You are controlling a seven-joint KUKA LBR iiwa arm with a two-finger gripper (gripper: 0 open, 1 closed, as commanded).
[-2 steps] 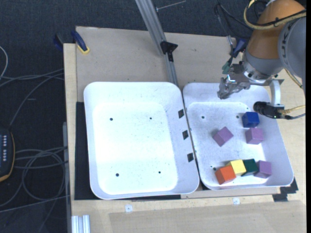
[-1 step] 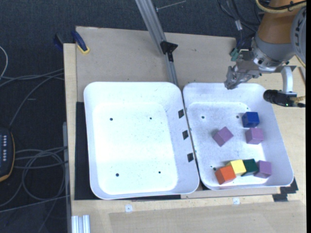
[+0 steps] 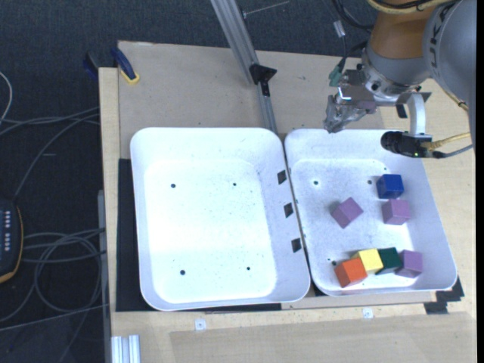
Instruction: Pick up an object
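Observation:
The right bin holds several small blocks: a blue one, a purple one near the middle, another purple one below the blue, and a row along the front wall of orange, yellow, green and purple. My gripper hangs above the far rim of the right bin, well away from every block. Its fingertips point down, close together, with nothing seen between them.
The left bin sits beside the right one, with black clips along the shared edge. A slanted metal pole stands behind the bins. Cables lie on the floor to the left.

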